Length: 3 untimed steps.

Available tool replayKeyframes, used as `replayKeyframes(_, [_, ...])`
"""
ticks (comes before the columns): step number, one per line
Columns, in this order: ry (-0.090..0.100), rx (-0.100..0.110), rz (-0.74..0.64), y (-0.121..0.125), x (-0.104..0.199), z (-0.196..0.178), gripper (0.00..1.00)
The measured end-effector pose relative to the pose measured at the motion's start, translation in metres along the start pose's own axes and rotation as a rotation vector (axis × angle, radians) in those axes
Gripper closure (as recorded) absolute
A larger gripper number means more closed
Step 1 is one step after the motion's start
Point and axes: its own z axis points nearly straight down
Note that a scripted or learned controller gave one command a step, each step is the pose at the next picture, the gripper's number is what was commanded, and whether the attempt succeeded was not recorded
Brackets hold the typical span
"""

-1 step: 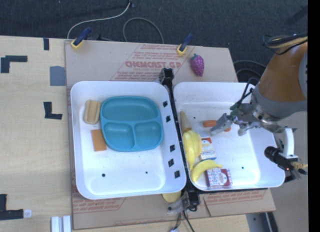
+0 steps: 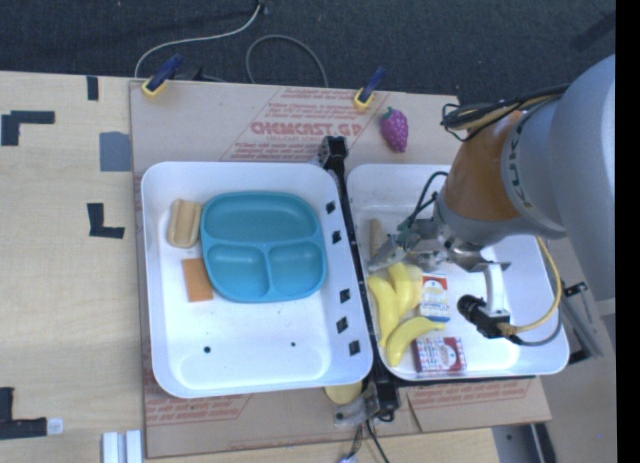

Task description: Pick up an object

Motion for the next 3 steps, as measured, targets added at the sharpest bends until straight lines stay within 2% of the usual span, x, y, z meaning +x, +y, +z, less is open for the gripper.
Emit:
replayKeyframes(1, [0.001,0.000,0.002,0.000,-0.002,-0.018,1.00])
replayKeyframes(2, [0.007,0.001,-0.005,0.018,0.064,-0.110,1.00])
replayKeyframes(3, [0.006,0.007,-0.001,0.014,0.096,-0.128,1.00])
